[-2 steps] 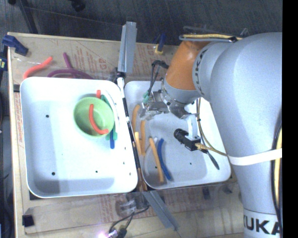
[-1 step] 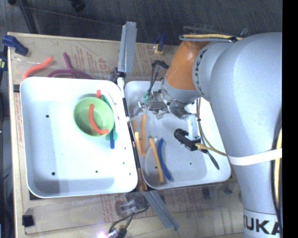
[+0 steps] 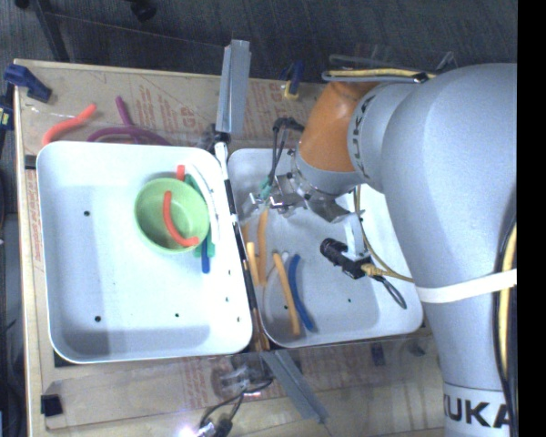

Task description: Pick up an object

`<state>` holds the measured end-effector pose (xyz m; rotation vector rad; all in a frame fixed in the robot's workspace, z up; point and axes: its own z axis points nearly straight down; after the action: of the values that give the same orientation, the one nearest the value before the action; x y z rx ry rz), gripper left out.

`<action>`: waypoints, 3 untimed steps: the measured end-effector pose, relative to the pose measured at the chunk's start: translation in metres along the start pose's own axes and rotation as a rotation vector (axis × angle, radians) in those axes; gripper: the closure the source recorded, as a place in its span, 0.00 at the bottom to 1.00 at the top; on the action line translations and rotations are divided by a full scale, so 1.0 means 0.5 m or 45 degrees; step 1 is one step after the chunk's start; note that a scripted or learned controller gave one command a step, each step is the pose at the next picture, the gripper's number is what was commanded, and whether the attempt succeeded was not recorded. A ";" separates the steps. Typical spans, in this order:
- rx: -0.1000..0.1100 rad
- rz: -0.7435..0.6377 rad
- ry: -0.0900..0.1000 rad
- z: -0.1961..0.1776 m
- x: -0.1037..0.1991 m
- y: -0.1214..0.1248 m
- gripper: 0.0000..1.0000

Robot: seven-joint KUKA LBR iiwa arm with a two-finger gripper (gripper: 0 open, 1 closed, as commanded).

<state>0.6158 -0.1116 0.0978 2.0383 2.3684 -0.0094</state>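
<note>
In the right bin (image 3: 364,317) lie an orange stick (image 3: 285,294), a blue stick (image 3: 298,291), and another thin orange stick (image 3: 261,235) near the left wall. My gripper (image 3: 271,195) reaches down into the bin's upper left corner, just above the thin orange stick; something small and teal shows at its tip. The arm hides the bin's right half. In the left bin (image 3: 100,317) sits a green bowl (image 3: 168,215) with a red-orange piece (image 3: 175,226) across it, and a blue piece (image 3: 206,260) at its lower right edge.
A grey divider bar (image 3: 233,85) rises from between the bins toward the back. A black fitting with cable (image 3: 341,255) hangs from the arm over the right bin. Orange and purple cords (image 3: 118,130) lie on the bench behind the left bin.
</note>
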 end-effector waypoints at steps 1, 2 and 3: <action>0.002 -0.007 0.010 -0.018 0.008 0.001 1.00; 0.002 -0.004 0.004 -0.020 0.002 0.001 0.00; 0.004 -0.007 0.007 -0.038 0.004 0.001 1.00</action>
<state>0.6158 -0.1092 0.1169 2.0353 2.3787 -0.0076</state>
